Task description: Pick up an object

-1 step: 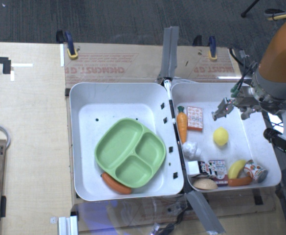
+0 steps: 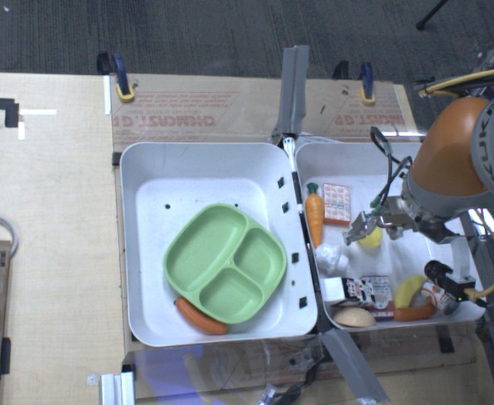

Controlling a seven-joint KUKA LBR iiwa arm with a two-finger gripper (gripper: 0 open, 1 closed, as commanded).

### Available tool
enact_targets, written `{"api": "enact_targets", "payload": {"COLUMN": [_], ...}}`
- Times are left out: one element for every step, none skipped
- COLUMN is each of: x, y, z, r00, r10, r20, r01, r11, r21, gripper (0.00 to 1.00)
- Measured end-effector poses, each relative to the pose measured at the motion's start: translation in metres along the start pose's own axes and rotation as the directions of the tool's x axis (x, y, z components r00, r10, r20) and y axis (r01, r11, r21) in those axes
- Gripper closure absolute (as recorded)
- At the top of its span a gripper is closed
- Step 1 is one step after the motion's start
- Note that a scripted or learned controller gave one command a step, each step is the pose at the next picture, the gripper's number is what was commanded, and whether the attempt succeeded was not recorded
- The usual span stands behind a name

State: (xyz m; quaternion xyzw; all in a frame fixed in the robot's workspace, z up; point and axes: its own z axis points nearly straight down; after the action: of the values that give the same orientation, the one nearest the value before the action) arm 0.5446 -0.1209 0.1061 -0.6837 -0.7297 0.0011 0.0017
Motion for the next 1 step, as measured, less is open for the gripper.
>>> {"api": "enact_targets", "payload": {"x": [-0.0008], "y": [0.0001], "z": [-0.009], "r00": [1.0], "r10": [0.003], "r20": [0.0], "r01": [-0.003], "r11": [1.0], "r21": [0.0], "gripper": [1.0]}}
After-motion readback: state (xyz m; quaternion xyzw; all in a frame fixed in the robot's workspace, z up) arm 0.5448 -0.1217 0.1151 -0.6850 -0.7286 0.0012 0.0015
